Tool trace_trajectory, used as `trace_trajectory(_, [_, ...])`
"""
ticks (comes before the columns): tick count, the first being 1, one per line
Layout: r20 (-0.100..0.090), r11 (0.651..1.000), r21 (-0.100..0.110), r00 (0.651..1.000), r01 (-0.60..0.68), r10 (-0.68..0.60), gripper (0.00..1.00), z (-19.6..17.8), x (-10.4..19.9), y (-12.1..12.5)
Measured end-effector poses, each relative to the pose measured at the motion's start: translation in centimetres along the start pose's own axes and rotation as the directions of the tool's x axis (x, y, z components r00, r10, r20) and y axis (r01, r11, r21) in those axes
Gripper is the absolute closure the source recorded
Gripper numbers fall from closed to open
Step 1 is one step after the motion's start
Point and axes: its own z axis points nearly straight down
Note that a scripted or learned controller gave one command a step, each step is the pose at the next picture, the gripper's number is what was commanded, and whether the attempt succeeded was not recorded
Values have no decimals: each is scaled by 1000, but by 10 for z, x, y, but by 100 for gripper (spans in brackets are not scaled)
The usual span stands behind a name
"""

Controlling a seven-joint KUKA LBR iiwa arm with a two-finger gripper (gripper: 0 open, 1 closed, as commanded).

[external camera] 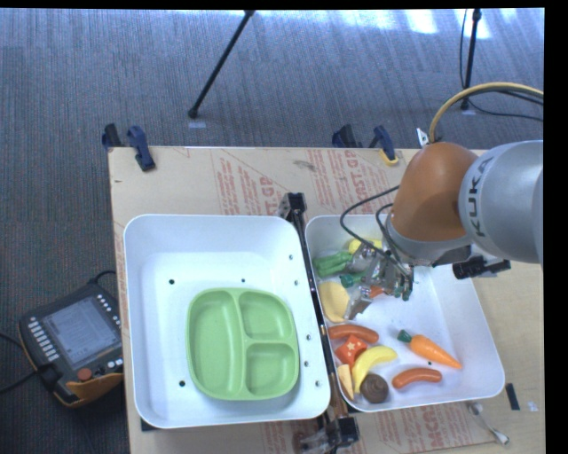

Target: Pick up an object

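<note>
Claw low in the right bin — among toy food; its opening — cannot tell.

Grey ribbed carpet; tripod leg crossing it; daylight patches along top edge.

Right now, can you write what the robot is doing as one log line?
phase: reaching | hand: low in right bin, over toy food | carrot: lying loose | green tray: left bin

A light green tray is lying in a white bin; an orange carrot is showing a green tip.
</note>
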Motion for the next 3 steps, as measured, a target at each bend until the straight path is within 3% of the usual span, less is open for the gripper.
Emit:
trace_trajectory(1, [0,1000,0,1000,0,0,0,0,0,0])
trace_trajectory(2, [-1,980,0,980,201,-201,0,0,2,5])
trace_trajectory(3, [-1,980,0,980,200,-200,0,0,2,5])
